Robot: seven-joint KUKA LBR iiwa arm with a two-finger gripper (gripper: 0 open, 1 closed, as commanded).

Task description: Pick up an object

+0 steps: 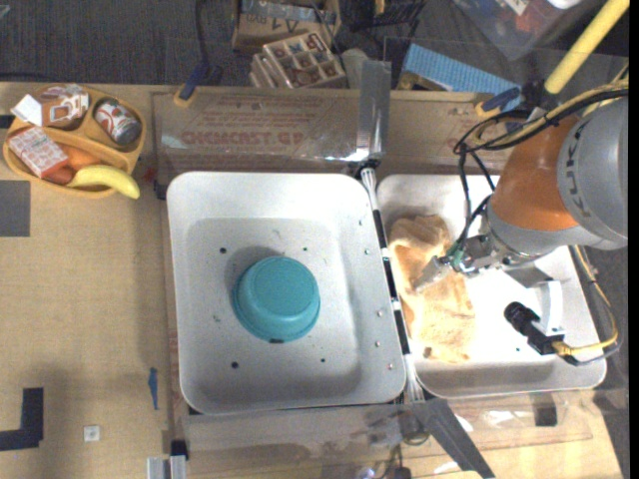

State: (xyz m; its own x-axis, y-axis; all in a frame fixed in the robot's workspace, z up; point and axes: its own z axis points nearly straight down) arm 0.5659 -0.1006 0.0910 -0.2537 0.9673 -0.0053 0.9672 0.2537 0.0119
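Nearest, inside the front rim of the right bin: bare white floor, plus a black cabled fitting just below the arm. Further in, against the wall shared with the left bin: a crumpled tan cloth, stretching from near the front toward the back corner. Probably the target, judging by the gripper poised right over its middle, touching the folds or just above them. Cannot tell whether the pincer is open or closed; too blurred and too small. No cloth visibly caught in it.

For a good grasp: come straight down onto a raised fold rather than a flat patch, close fully, then lift vertically before any sideways travel. Beware a thin pinch of limp fabric slipping out.

Tight on the cloth's left, hard by the shared wall; keep the tip off that edge. Open room to the right across the bare floor, and upward.

In the left bin, an upturned teal bowl at centre, well apart from the gripper. Beyond both bins, a cardboard backboard. Far left, a yellow tray with a banana.
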